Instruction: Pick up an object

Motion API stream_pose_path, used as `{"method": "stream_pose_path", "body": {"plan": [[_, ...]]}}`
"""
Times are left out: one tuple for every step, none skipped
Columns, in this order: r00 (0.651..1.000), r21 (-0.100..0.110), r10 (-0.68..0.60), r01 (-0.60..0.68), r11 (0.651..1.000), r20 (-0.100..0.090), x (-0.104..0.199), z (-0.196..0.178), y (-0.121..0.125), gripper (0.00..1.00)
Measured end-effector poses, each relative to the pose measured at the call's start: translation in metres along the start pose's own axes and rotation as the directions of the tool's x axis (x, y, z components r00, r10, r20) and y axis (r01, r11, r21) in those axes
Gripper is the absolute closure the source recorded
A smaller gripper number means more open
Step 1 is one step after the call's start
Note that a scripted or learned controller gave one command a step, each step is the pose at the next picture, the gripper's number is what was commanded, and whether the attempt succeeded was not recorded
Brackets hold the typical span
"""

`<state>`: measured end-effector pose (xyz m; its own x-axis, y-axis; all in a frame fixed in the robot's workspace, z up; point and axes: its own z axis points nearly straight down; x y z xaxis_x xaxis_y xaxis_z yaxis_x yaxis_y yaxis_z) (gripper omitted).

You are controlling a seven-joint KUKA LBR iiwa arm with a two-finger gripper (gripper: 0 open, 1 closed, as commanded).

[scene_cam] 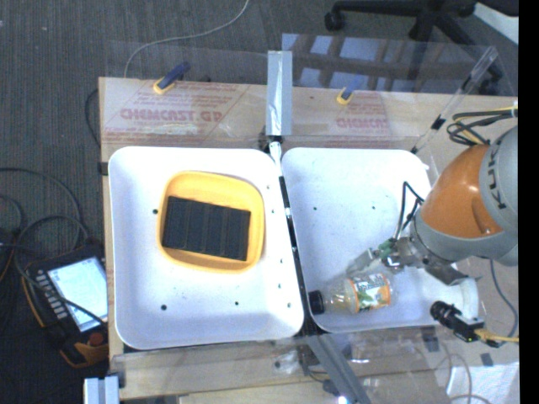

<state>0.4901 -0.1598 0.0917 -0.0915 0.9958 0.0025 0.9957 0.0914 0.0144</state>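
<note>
Two white bins sat side by side on the bench. In the left bin lay a yellow tray, tilted a little, with a black ribbed pad resting inside it and covering most of its floor. The right bin held a clear plastic bottle lying on its side near the front edge, its black cap pointing toward the divider between the bins and an orange and green label wrapped round its middle. The arm came in from the right, its orange band hanging over the bin's right side. The gripper was low in the right bin, just above and to the right of the bottle's base, very near it or perhaps touching; the view was too cluttered there to say which. Whether it was spread or pressed together could not be told, and the bottle was not seen in its grasp. Behind the bins, clear plastic sheets with red lettering covered the bench, with a blue and yellow clamp at the back left.
</note>
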Motion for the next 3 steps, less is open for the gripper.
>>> {"method": "stream_pose_path", "body": {"plan": [[1.000,-0.004,-0.002,0.002,1.000,0.001,0.001,-0.009,0.003,1.00],[1.000,-0.004,-0.002,0.002,1.000,0.000,0.001,-0.009,0.002,0.00],[1.000,-0.003,-0.017,0.017,1.000,0.015,0.013,-0.001,0.000,0.00]]}}
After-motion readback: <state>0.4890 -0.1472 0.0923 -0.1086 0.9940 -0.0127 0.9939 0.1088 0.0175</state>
